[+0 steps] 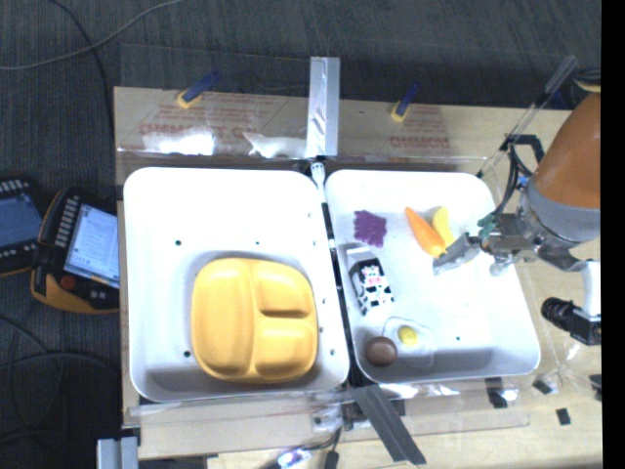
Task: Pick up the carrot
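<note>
Our gripper (459, 252) sits low in the right bin (508, 345), and we cannot tell how its jaws stand. The carrot (423, 231) lies just up and left of it, very close, beside a yellow piece (441, 223). Its long side runs slanted, from upper left down toward our gripper. A purple toy (369, 226) lies farther left.

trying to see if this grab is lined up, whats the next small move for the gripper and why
Probably a short shift toward the view's upper left, then down. The gripper sits in the right bin, just beside the carrot's lower end rather than over its middle, and the carrot lies against a yellow item.
</note>
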Robot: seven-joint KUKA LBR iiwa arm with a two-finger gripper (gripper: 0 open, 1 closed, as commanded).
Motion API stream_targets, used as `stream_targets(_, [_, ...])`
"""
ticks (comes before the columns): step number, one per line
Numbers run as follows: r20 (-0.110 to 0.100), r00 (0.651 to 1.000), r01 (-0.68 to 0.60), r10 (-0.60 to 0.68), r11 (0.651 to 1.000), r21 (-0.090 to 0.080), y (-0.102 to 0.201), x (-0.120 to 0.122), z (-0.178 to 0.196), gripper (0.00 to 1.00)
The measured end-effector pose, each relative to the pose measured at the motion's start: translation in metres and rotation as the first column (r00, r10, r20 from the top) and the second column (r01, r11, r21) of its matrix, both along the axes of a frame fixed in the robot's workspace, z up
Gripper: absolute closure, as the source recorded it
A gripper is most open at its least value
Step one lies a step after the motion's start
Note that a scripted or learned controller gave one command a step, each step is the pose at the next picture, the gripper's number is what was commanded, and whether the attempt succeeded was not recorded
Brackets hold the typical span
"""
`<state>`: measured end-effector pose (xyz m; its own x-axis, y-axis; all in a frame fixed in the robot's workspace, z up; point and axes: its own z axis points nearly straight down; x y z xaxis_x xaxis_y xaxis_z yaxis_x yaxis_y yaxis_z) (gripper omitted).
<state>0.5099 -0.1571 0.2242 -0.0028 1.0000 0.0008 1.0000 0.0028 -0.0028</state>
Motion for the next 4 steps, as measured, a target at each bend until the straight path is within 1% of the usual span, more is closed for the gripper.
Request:
stream_targets(1, [0.002,0.979,-0.205,0.205,0.979,-0.002,-0.017,0.069,-0.037,0.00])
stream_targets(2, [0.026,0.995,-0.100,0.100,0.995,-0.011,-0.020,0.102,-0.117,0.00])
stream_targets(3, [0.023,0.995,-0.100,0.100,0.995,-0.009,-0.019,0.102,-0.110,1.00])
stream_targets(4, [0.001,1.000,-0.022,0.022,1.000,-0.002,0.022,0.099,-0.021,1.00])
